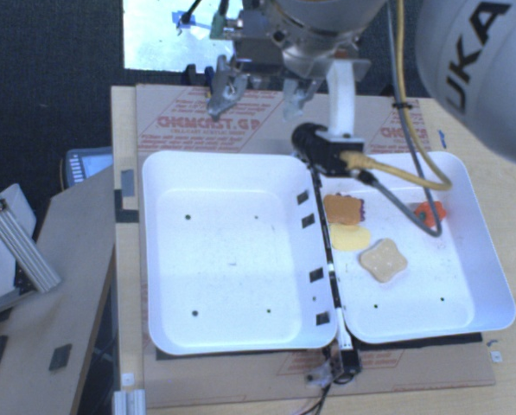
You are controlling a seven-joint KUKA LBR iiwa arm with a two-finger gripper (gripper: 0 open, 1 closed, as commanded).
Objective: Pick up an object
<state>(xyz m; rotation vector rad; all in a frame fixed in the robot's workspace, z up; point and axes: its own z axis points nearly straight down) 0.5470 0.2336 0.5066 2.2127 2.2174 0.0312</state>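
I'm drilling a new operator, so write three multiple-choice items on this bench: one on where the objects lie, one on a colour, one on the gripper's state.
1. Which bin holds the objects?
A. the left bin
B. the right bin
C. both bins

2. What colour is the flat object lying between the toast-like piece and the tan puffy piece?
A. yellow
B. blue
C. black

3. How is the gripper?
A. shut on the tan piece
B. open above the bench, holding nothing
C. resting on the floor of the right bin

Answers: 1 B, all pieces lie in the right bin. 2 A, the yellow piece sits between the toast-like piece and the tan piece. 3 B, the gripper has its fingers spread with nothing between them.
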